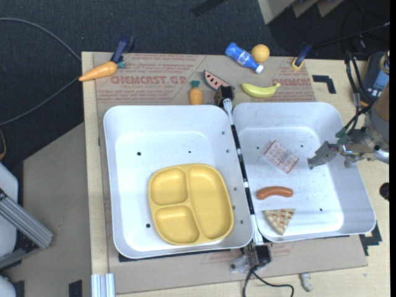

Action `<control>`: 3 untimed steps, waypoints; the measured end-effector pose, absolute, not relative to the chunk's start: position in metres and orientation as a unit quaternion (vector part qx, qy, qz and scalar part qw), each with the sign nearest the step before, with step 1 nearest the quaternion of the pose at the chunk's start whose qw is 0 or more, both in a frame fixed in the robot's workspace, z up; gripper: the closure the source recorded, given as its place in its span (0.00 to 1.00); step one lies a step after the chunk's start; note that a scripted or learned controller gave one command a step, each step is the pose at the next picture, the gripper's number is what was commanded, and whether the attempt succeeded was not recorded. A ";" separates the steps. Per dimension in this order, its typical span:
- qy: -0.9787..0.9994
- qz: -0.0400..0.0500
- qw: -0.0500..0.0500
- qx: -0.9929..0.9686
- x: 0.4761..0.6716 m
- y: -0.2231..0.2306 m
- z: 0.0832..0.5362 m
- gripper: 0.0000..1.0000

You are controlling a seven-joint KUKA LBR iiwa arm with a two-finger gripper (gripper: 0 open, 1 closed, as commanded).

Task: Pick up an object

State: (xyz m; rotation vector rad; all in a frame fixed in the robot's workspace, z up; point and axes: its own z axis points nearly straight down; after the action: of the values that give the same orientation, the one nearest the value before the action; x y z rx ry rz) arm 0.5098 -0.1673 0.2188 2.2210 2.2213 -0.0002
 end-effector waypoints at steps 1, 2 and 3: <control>0.708 0.000 -0.002 0.707 0.535 -0.131 0.146 0.00; 0.707 -0.001 -0.002 0.707 0.533 -0.112 0.088 0.00; 0.707 0.000 -0.001 0.708 0.518 -0.101 0.084 0.00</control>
State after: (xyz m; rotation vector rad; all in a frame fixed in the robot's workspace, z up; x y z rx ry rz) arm 0.5182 -0.1010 0.0842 2.2248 2.2222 -0.0013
